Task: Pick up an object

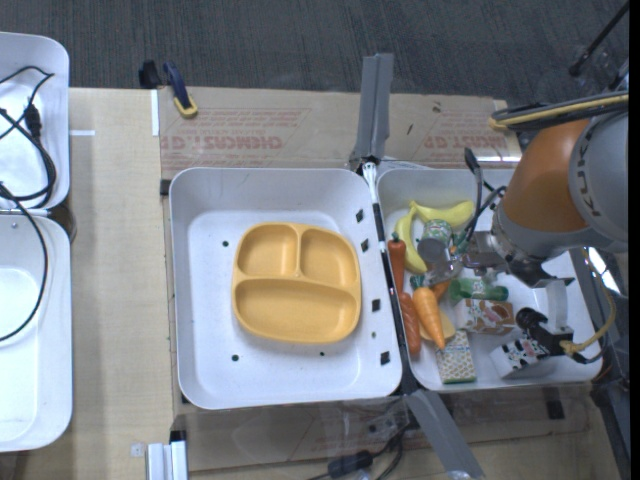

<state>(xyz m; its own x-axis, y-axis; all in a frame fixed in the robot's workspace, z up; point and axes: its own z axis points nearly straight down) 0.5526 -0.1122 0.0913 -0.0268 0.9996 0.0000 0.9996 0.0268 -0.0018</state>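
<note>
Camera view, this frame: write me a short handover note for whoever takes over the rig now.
Gripper: low in the right bin over the toy pile; grip state unclear.
Things: banana, carrot and other small items crowd the right bin. Left bin holds a yellow divided plate.
Done: nothing visibly lifted.
Left: grasp one object and raise it.

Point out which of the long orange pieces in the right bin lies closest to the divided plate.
The slim reddish-orange one along the right bin's left wall, nearest the yellow divided plate. The fatter carrot lies further right, toward the gripper.
</note>
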